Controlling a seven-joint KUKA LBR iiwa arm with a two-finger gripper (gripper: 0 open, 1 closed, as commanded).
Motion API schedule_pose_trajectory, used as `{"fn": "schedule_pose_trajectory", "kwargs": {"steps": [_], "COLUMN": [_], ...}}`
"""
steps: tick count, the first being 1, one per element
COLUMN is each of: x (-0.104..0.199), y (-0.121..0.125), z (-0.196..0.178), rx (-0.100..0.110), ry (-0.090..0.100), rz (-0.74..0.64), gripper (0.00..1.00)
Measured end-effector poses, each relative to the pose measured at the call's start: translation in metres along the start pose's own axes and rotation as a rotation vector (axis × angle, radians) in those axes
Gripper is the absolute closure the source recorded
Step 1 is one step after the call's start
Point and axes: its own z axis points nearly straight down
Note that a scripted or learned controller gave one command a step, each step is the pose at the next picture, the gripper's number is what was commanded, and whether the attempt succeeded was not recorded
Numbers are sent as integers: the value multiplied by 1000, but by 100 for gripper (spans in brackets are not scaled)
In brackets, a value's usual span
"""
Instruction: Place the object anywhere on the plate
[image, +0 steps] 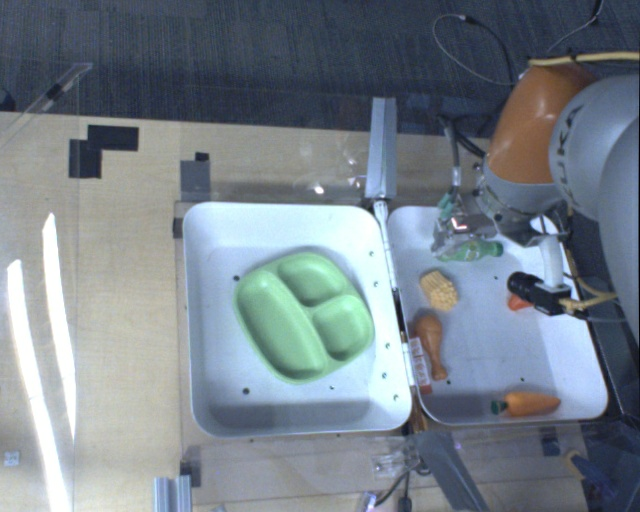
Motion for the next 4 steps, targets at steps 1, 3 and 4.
{"fn": "schedule_pose_trajectory", "kwargs": {"steps": [1, 3, 4], "x": [69, 22, 30], "y": [-48, -132, -27], "z": [-57, -53, -23], "rx": [-1, 0, 1], "ry": [2, 0, 1], "rz": [-23, -60, -116], "gripper": [100, 100, 100]}}
